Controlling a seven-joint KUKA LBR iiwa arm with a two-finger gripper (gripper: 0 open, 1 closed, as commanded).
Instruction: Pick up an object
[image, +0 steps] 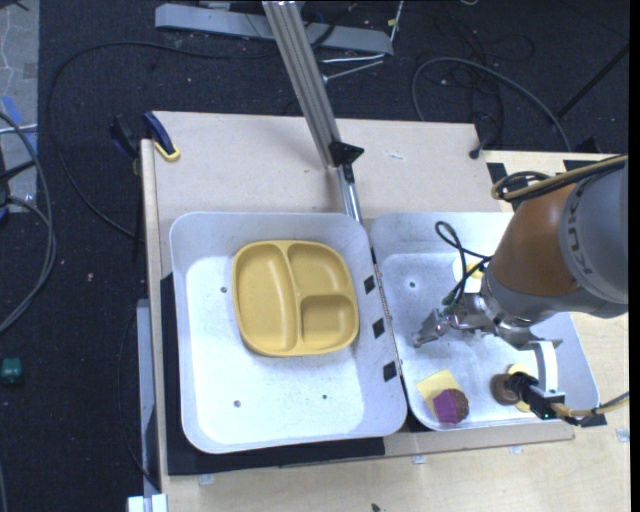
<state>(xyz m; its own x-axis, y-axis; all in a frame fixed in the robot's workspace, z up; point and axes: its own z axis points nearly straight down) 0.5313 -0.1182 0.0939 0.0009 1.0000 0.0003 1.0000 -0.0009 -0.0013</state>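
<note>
We're looking down on the counter (250, 150) with its two white bins side by side. The left bin (205, 400) carries a yellow divided plate (296, 297), three compartments, sitting toward that bin's far half. Over in the right bin (400, 245) is where the action is: the arm (560, 250), grey with its orange band, reaches in from the right, and the end effector (432, 331) hangs over the middle of that bin, just right of the wall shared with the left bin. We cannot tell whether it stands wide or narrow from this angle, and we see nothing gripped in it. Nearer us than the end effector, by the right bin's front edge, lies a yellow block (436, 384) with a purple round object (450, 404) touching its near side. Further right along that same front edge sits a small brown object (507, 389), apart from the purple one.
</note>
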